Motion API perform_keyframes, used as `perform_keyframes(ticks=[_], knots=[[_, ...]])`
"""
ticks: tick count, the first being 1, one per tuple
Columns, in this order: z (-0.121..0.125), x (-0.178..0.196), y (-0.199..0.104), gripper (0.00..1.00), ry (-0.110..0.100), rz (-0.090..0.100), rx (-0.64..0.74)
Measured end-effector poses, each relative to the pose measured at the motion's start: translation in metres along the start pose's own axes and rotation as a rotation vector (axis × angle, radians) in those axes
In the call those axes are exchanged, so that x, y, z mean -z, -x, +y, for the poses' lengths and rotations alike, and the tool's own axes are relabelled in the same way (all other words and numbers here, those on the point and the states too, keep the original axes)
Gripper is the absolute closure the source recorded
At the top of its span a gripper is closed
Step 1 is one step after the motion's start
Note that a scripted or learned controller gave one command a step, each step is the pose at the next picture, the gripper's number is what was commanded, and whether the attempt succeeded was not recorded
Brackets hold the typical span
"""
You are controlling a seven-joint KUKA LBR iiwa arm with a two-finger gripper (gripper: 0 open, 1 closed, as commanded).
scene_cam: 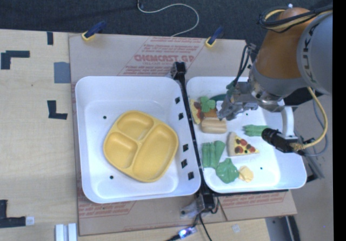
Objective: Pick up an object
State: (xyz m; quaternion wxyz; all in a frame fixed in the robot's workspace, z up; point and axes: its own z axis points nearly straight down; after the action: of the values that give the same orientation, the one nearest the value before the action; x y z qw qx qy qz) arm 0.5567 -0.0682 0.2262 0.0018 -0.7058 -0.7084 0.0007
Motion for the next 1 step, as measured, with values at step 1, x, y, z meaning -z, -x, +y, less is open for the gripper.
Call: perform_keyframes(ticks=[1], knots=[[-0.0277,0.0075,-0.0442,1.0,-0.001,0.0,0.001]])
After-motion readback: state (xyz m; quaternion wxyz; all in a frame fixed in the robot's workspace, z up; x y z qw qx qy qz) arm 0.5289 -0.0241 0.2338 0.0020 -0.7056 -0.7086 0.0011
